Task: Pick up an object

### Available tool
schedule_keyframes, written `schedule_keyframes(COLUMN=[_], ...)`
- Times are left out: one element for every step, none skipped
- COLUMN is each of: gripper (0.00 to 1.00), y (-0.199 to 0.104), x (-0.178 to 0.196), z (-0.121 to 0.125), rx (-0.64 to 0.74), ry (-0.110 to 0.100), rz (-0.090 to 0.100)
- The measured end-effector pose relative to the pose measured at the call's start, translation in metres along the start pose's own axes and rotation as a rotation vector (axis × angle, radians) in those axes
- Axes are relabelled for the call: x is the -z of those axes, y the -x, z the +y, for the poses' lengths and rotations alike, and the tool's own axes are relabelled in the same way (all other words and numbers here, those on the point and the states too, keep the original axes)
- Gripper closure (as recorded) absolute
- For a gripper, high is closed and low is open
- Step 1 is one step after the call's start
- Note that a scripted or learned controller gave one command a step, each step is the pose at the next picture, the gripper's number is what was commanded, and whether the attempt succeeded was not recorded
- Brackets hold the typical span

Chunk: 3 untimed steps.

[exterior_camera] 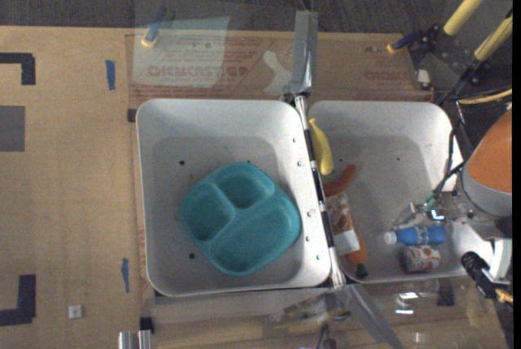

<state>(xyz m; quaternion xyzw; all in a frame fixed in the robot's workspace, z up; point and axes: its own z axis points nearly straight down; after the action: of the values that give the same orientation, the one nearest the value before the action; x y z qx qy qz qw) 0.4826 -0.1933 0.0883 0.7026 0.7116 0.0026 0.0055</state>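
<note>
Here I am hovering my hand (435, 213), its grip state impossible to tell, over the right bin (383, 121), just above a small bottle (417, 237) lying lengthwise left-to-right beside a can (421, 259).

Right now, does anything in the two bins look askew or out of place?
Yes. In the right white bin, the yellow banana and the orange-capped tube lie jammed along the left wall. The teal divided plate sits skewed in the left white bin.

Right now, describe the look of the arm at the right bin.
A rounded orange band tops a pale grey metal wrist section. Thin dark cables run down beside it, and a black bracket-like part juts out below. The end effector itself is not clearly resolved.
</note>
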Motion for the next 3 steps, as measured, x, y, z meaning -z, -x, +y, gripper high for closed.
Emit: schedule_keyframes(gripper=[0.0,0.0,0.0], y=[-0.049,-0.036,-0.036], x=[0.0,0.0,0.0], z=[0.075,0.0,0.0], rx=[-0.018,0.084,0.084], ry=[0.0,-0.004,-0.003], rz=[0.002,0.004,0.003])
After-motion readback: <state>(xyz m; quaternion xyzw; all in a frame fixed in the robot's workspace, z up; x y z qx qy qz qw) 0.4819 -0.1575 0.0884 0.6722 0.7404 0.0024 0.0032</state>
